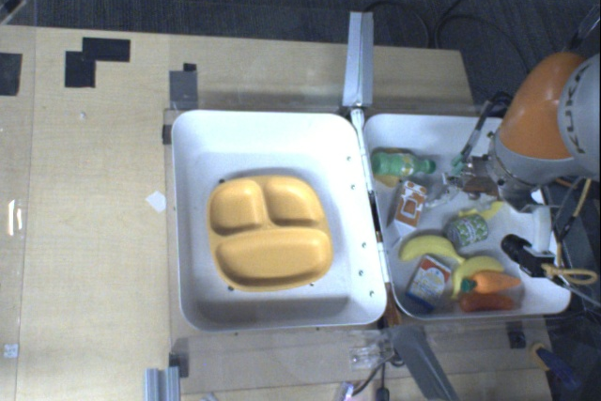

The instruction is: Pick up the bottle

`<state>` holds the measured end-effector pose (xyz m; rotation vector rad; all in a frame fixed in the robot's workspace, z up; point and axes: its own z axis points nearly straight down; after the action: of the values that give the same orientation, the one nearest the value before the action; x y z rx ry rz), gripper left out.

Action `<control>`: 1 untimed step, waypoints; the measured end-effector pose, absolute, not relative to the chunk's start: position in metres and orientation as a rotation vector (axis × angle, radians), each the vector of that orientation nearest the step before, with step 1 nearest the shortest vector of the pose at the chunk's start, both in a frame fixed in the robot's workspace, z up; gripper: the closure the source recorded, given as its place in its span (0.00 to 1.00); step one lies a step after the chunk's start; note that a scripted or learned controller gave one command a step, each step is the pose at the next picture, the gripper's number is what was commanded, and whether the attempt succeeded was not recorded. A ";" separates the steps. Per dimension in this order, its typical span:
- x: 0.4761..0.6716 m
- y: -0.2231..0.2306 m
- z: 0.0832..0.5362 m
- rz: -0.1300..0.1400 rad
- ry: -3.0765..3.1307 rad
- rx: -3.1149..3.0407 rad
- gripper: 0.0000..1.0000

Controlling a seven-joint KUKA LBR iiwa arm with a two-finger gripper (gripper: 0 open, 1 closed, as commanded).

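The tool is small and blurred below the arm's orange band, so I cannot tell its state. The green bottle lies on its side near the right bin's far left corner, long axis along the far edge, cap toward the tool.

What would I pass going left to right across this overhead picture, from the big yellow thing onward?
Yellow divided tray in the left bin → green bottle lying in the right bin → banana → carrot → the arm's orange band.
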<state>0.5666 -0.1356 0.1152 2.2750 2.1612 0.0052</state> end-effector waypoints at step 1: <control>0.658 -0.145 0.088 -0.008 2.207 2.233 0.00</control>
<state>0.6579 -0.1450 0.0880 2.2326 2.2071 -0.0081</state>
